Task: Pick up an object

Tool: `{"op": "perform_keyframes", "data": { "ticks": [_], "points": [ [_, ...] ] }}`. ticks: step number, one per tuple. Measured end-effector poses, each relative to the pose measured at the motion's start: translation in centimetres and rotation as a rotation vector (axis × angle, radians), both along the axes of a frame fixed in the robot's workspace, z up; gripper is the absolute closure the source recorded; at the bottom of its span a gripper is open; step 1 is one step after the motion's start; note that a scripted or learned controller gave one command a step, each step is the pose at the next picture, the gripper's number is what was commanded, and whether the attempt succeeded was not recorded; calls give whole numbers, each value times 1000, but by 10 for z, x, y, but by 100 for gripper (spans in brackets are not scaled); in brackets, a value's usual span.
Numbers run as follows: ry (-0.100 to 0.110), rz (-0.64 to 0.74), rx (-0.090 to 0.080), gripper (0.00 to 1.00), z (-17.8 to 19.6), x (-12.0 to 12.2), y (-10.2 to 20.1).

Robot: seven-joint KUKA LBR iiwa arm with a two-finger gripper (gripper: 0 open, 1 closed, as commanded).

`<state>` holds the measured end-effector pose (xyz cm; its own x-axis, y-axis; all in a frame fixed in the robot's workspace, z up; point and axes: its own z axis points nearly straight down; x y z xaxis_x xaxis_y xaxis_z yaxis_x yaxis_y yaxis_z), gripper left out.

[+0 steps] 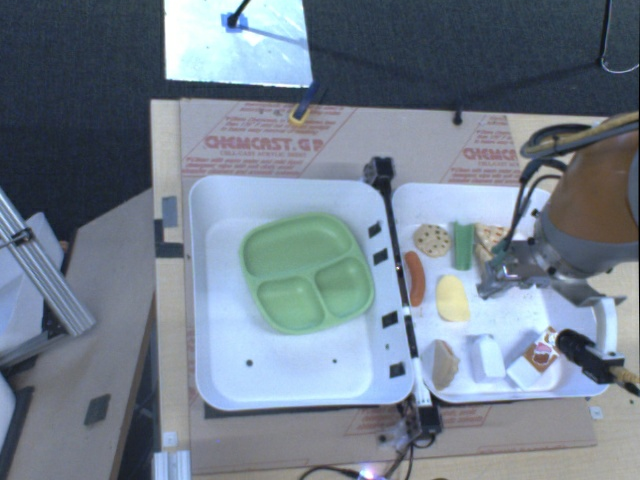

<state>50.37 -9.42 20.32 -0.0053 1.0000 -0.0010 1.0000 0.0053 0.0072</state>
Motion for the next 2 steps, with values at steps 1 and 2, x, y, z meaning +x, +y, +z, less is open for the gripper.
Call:
{"op": "perform_keyframes", "data": {
  "ticks": [1, 2],
  "points": [
    [3, 0, 0, 100, 22, 1, 0],
    [0, 4, 1, 100, 32, 55, 24]
  ]
}}
